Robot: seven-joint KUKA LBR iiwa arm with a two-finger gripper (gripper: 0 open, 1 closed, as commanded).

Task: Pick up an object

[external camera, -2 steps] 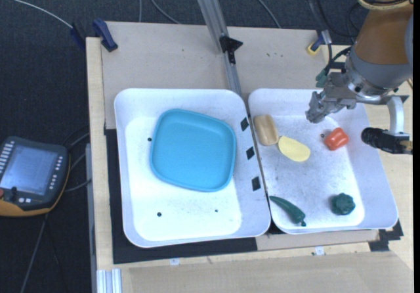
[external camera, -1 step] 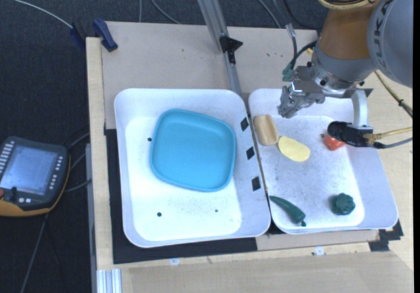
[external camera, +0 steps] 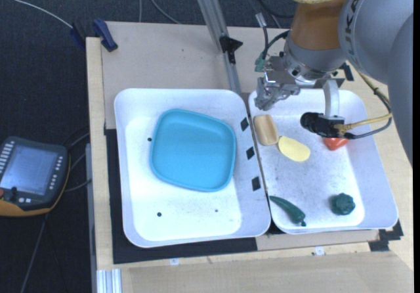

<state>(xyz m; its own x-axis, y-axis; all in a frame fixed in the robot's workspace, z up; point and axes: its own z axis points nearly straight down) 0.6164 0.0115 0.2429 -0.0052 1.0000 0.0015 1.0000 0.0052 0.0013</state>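
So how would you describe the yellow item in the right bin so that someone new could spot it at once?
Look in the right bin, near its upper left part, just below the gripper. The yellow piece is a flat, pale oval lying touching or nearly touching the tan bread-like piece. It is the only yellow thing there; its neighbours are tan, red and green.

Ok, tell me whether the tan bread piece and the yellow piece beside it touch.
Cannot tell. In the camera view the tan bread piece and the yellow piece meet at their edges, but neither contact nor gap shows plainly.

Robotics lab indicated, plywood worktop (external camera: pixel 164 55) on dark carpet, loose cables (external camera: pixel 59 12) run across floor, teach pendant (external camera: pixel 29 173) laid beside it, aluminium camera post (external camera: pixel 210 16) clamped on, two white bins (external camera: pixel 131 219) set out.
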